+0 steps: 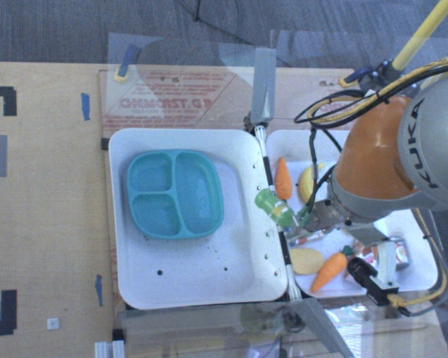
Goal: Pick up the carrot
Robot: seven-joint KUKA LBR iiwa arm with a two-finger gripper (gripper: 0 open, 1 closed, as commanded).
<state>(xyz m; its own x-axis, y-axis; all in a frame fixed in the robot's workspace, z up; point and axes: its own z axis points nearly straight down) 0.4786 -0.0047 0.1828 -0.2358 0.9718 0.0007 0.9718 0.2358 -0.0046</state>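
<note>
The carrot [283,178] is seen lying just beside the bins' shared divider [271,192] — the gripper [316,221] hangs near it, grip state impossible to tell — so a centred descent over its middle is called for.
</note>
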